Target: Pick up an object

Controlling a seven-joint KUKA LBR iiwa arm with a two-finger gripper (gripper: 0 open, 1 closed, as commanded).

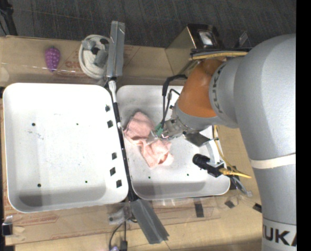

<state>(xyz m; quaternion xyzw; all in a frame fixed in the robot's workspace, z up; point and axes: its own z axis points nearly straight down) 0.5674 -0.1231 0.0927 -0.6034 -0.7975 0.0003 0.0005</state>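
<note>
The end effector [162, 133], grip state indeterminate, sits against the crumpled pink cloth [147, 138] in the right of 2 shallow white plastic bins [145, 95]; limp fabric may slip free during lifting.

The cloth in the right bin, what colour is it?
Pale pink. The crumpled cloth shows best in the camera view, lying in the right bin.

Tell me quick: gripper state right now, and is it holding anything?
Gripper: down at the crumpled pink cloth in the right white bin; whether it grips the cloth cannot be told from this view.
</note>
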